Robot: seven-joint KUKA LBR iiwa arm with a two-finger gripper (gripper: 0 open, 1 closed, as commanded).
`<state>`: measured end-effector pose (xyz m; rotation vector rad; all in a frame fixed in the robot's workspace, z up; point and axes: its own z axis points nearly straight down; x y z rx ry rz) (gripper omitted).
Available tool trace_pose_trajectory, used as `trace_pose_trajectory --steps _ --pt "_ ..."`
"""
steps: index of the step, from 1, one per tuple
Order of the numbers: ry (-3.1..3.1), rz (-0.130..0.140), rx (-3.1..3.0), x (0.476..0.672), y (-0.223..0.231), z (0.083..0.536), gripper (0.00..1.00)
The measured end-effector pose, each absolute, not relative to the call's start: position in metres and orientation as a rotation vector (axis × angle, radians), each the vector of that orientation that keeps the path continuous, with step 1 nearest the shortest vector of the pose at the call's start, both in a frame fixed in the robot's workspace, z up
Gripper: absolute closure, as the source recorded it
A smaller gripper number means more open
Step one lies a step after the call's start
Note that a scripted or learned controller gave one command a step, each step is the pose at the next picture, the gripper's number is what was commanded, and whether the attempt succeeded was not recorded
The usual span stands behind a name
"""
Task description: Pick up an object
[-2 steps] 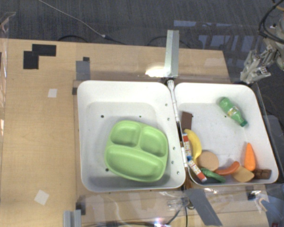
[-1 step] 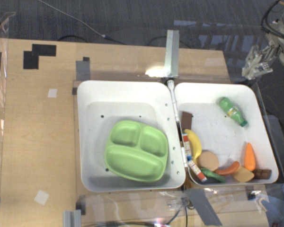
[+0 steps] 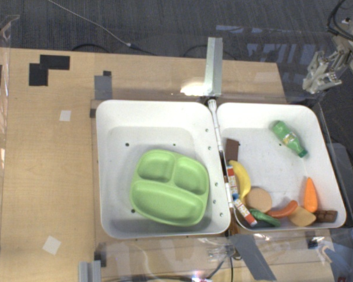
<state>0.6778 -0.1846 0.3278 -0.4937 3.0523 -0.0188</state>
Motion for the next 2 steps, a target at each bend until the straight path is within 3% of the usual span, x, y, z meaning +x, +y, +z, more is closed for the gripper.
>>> trace_pose_trajectory --steps 2 --pt "3.027 -0.028 -0.490 0.682 -0.183 0.357 1.00"
